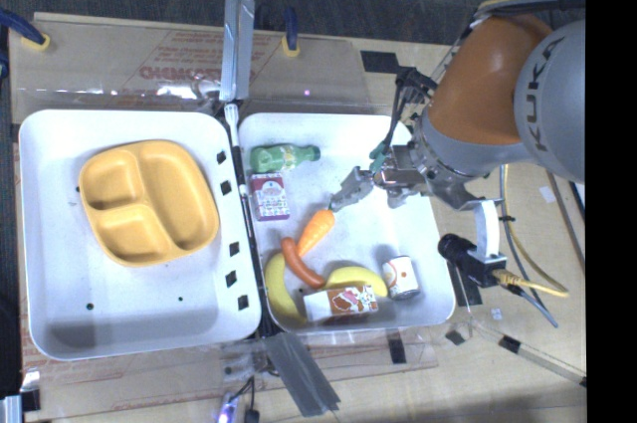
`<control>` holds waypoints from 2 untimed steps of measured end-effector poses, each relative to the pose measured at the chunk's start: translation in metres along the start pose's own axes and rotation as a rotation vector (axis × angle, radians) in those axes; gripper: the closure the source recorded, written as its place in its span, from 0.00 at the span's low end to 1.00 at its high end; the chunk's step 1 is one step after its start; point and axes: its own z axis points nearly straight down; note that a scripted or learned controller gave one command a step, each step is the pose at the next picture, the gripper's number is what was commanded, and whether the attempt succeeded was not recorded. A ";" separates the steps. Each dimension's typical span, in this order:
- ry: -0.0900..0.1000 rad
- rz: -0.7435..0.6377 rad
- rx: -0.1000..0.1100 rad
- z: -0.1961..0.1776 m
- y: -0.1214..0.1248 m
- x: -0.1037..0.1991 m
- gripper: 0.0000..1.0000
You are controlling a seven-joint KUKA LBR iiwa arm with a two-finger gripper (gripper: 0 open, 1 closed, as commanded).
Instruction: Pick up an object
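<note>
The right bin's (423, 307) upper middle lies open, its lower half crowded (carrot (317, 231), banana (284, 287), can (401, 277)).

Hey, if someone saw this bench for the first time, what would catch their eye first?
Probably the big yellow divided plate, alone in the left bin. Next, the grey and orange arm coming in from the right, its claw hanging over the right bin just above an orange carrot. Around the carrot lies a jumble of toy food: a green bottle, a banana and a small can.
</note>
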 end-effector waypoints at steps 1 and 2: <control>0.000 -0.253 0.000 0.043 0.025 -0.004 0.00; 0.000 0.029 0.001 0.081 0.034 -0.046 0.00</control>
